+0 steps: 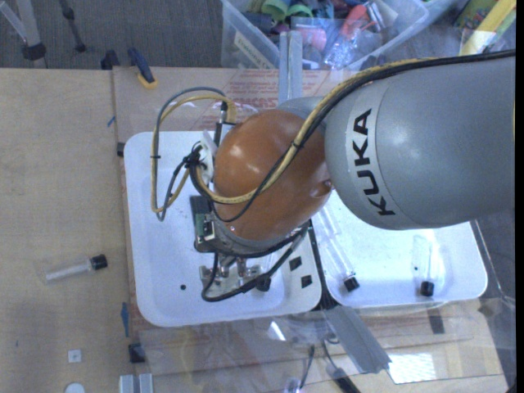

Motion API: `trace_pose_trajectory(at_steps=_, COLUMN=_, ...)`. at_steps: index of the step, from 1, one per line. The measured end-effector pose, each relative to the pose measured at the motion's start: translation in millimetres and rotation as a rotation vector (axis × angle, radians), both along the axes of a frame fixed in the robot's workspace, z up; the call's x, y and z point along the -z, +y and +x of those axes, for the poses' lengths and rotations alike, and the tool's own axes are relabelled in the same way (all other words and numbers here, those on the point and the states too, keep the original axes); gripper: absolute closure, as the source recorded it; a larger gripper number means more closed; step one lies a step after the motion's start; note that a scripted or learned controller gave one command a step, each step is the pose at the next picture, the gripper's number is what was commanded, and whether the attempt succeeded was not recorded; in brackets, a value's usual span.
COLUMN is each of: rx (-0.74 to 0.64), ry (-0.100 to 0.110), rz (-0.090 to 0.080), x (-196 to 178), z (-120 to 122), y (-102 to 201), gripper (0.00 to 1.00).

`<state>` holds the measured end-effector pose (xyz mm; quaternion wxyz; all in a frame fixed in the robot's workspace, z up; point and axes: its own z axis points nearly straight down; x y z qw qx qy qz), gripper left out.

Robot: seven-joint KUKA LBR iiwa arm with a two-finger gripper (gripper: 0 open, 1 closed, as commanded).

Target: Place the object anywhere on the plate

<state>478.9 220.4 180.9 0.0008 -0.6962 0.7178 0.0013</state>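
Big grey arm (426, 129) comes in from the right, orange band (262, 174) over the left bin (147, 219). Gripper (233, 273) sits low near the bin's front edge; open or closed, can't tell. Syringe (74, 268) lies on the bench (57, 154), left of the bins. Can't make out plate or obj.

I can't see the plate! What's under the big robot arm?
Under the arm you can see the left bin's white floor and the gripper low over it. The arm covers the bin's middle, so whatever lies there is hidden.

text: "KUKA" | colour: black letters | on: grey arm (426, 137) | reads: vertically, along the casing
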Motion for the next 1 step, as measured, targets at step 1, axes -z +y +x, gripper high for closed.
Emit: trace_pose_trajectory(at_steps=1, rx=-0.349, ry=-0.01, rz=0.001, x=87.5, z=3.1, y=2.5, gripper=1.0)
